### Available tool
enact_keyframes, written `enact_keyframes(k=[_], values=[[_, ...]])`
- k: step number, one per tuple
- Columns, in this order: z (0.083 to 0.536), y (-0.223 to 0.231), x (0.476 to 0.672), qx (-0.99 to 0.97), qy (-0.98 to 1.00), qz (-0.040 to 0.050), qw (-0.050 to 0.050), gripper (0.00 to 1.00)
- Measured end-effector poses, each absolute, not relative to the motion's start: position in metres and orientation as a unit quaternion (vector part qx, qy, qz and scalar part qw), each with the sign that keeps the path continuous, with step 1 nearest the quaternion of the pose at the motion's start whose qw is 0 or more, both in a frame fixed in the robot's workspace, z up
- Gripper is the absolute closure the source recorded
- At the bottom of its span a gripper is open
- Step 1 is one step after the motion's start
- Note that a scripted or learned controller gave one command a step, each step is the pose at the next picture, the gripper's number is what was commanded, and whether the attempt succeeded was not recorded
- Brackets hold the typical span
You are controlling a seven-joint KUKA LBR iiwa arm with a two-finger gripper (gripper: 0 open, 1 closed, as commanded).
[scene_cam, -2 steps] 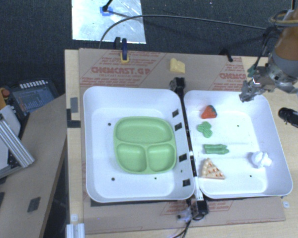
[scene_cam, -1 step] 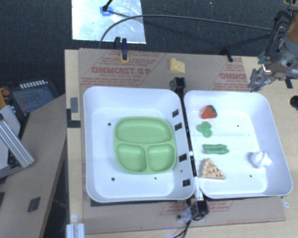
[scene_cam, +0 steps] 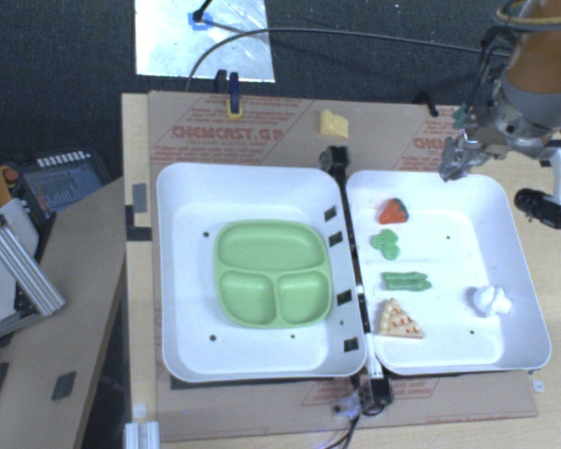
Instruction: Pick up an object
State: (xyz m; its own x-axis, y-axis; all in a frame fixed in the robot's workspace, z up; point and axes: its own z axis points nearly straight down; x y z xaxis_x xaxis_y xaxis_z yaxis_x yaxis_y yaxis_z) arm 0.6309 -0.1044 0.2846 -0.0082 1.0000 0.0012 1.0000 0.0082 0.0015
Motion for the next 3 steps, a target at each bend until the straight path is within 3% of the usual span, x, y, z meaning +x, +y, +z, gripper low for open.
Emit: enact_keyframes(k=[2,3], values=[[0.262,0.002,0.643,0.704,0.710,0.0010,-0.001,1.00],[0.237,0.056,0.637,0.704,0.711,0.0006,-0.001,1.00]])
